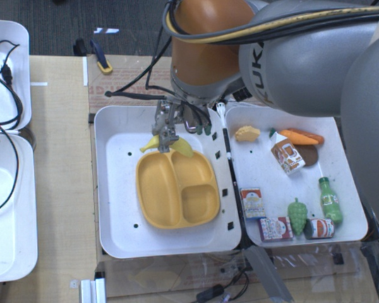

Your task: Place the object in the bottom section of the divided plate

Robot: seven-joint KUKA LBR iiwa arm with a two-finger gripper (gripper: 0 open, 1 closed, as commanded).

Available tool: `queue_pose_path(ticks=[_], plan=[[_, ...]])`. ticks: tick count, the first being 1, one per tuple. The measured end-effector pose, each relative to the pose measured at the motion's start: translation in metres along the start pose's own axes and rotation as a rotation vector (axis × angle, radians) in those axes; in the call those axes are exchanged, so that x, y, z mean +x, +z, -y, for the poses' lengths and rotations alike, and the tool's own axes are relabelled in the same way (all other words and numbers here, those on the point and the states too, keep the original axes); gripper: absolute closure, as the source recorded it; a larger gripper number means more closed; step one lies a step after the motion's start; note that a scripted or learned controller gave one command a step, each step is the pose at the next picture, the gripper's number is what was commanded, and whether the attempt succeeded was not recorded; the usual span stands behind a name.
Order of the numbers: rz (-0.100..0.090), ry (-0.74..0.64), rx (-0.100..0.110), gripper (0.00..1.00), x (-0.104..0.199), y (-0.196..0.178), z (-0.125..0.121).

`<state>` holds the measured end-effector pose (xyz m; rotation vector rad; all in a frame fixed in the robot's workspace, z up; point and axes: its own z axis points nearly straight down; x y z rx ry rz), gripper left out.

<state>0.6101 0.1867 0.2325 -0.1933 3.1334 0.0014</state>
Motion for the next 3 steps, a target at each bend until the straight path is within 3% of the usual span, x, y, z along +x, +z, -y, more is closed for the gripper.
queue_pose_path(ticks=[1,2,3], plan=[[0.001,-0.057,0.0,1.0,0.002,-0.003,-0.02],[-0.001,-0.196,0.0,1.0,0.013,0.005,-0.024],[0.0,-0.382,0.0,1.0,0.039,-0.003,0.027]])
